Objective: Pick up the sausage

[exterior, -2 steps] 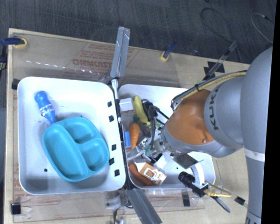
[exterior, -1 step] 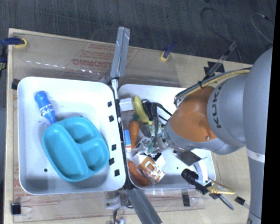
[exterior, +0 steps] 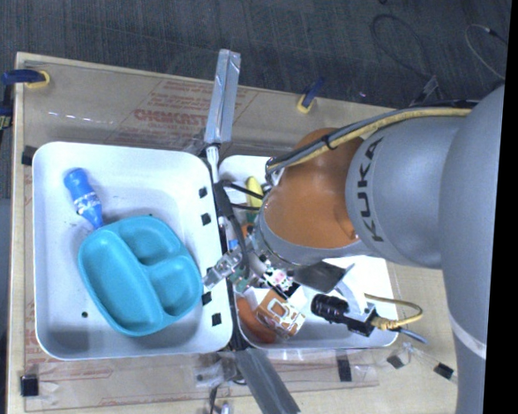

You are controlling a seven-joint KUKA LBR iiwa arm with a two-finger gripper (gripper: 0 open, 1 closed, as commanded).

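The big grey arm [exterior: 419, 195] sweeps in from the right and hangs low over the right bin [exterior: 382, 339], its orange band [exterior: 308, 196] hiding most of that bin's floor. Over in the left bin [exterior: 43, 257] sits a blue divided tray [exterior: 139, 273] with a blue bottle [exterior: 83, 194] just beside its upper corner, both well apart from the action. Down at the business end, the gripper [exterior: 266, 291] is buried in the near-left corner of the right bin, hard by the dividing wall between the bins. A brownish rounded shape [exterior: 251, 321] peeks out right under it, and that looks like the sausage, though the wrist covers most of it, so I can't be sure. How far the tool is spread, or whether it has anything, I cannot tell. To do this well, I'd say it wants to come down straight, stay off the bin wall, straddle the sausage across its narrow width, and close firmly before lifting.
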